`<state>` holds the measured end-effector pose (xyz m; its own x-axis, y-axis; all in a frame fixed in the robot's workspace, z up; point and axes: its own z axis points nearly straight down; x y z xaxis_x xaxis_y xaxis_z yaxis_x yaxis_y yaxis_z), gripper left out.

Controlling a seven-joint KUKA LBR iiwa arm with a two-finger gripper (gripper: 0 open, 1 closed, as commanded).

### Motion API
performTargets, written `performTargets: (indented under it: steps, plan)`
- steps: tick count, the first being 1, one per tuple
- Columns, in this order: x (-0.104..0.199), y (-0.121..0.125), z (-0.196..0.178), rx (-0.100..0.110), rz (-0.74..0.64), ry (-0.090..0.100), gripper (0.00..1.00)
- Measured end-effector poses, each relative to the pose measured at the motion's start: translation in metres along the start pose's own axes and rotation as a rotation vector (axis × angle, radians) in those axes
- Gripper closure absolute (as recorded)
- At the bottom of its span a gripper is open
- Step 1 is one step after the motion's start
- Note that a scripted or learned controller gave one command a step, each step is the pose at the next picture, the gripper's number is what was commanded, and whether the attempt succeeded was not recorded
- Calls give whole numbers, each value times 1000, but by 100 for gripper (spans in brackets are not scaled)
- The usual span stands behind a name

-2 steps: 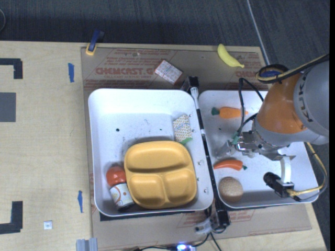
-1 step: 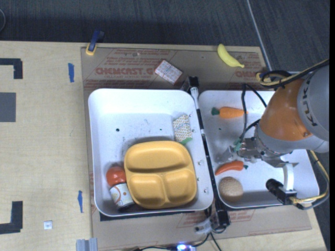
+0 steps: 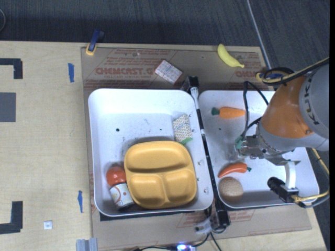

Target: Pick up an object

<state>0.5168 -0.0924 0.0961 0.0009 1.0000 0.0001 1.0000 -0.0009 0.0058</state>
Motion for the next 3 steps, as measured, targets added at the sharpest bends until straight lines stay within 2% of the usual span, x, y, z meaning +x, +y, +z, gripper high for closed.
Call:
performTargets:
  steps: [1,2,3]
  plan:
    - [0,0,0,0,0,0,0]
    - [0,-36,10,-1,-1,-1,0]
    - [1,-34,0,-3,-1,0,100]
